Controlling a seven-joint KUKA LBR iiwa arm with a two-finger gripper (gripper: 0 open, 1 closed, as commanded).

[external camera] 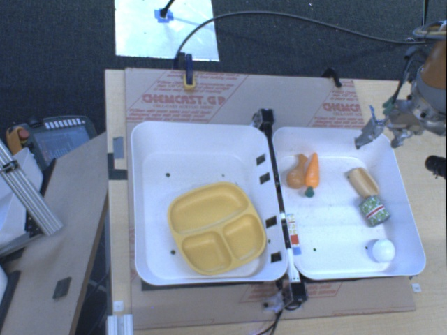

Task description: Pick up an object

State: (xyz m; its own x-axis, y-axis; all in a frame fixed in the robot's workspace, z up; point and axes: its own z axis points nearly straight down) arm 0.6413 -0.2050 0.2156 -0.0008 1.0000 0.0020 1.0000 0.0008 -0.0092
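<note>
In the right bin (328, 267) lie an orange carrot (312, 171) next to a tan pear-shaped piece (297, 172), a tan bread-like roll (362, 182), a small green patterned can (374, 211) and a white ball (382, 250). My gripper (383, 137) hangs over the bin's far right corner, above and to the right of the roll. Its two fingers stand apart, open, with nothing between them.
The left bin (150, 187) holds a yellow divided tray (216, 227). A black divider strip (274, 187) runs between the bins. A cardboard sheet (230, 96) lies under both. A cable arcs over the far side, and a metal bar sits at far left.
</note>
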